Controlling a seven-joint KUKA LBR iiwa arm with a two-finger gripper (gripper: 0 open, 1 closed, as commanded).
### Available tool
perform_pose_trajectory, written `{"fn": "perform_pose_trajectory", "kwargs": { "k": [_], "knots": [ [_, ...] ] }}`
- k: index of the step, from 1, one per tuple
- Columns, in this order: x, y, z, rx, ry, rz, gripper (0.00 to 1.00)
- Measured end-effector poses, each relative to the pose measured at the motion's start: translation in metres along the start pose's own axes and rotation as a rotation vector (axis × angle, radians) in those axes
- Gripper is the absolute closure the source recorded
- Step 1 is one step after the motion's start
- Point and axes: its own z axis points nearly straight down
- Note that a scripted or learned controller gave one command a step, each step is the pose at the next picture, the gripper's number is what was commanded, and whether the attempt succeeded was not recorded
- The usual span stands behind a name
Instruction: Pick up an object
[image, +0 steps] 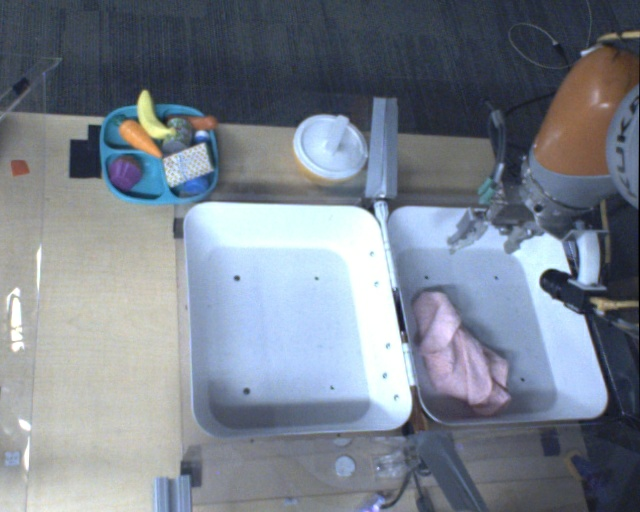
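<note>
Cloth is the one thing to take: a crumpled pink cloth (458, 352) lies below the pincer (495, 226) and a little to its left, well apart from it, on the floor of the right bin (560, 350) and close against that bin's left wall. The pincer hangs over the bin's far edge with its fingers spread apart and nothing between them.

From here the main risk, as I judge it, is a miss or a weak pinch. Soft fabric gives no firm edge, so fingers coming down on a flat fold could close on a thin layer that slips out on the lift, or close on nothing. The heap sits highest near its nearer, lower end, farthest from the pincer; aiming at the thinner upper lobe would make a poor hold likelier. Its closeness to the wall on the pincer's left is a second hazard: a descent set slightly too far that way could put a finger on the rim or on the divider (383, 150) between the bins instead of into the cloth. A deep plunge could also press the fingertips hard on the bin floor.

Farther to the pincer's left lies the left bin (210, 330), and beyond it on the bench (90, 330) a white lidded cup (330, 147) and a blue tray (158, 155) of toy food, none in the way.
</note>
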Motion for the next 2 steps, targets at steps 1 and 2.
{"fn": "perform_pose_trajectory", "kwargs": {
  "k": [1, 2],
  "knots": [
    [-0.009, -0.019, 0.129, -0.004, 0.0, 0.037, 0.0],
    [-0.02, -0.089, 0.135, -0.012, -0.003, -0.138, 0.0]
  ]
}}
